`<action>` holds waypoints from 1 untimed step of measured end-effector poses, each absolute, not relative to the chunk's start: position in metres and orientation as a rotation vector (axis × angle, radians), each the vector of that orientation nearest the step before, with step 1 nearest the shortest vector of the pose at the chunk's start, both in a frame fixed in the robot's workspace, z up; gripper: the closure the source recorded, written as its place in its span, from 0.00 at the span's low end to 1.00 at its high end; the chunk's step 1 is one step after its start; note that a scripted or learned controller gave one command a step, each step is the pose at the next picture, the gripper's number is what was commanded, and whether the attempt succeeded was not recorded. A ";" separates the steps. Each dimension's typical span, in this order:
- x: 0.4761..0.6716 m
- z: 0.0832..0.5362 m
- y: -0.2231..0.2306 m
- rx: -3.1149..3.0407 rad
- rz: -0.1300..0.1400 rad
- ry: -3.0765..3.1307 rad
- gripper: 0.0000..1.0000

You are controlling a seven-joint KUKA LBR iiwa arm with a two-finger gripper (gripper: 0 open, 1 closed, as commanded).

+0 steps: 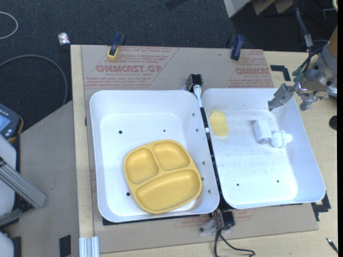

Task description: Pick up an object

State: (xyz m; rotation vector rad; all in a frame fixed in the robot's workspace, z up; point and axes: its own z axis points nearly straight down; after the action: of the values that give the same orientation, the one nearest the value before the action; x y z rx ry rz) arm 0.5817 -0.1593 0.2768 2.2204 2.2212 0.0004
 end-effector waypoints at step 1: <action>0.548 0.413 -0.131 2.207 0.016 2.216 0.00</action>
State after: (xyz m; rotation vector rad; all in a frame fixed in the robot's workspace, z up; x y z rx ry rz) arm 0.5478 -0.1307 0.4131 2.2067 2.2160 0.0158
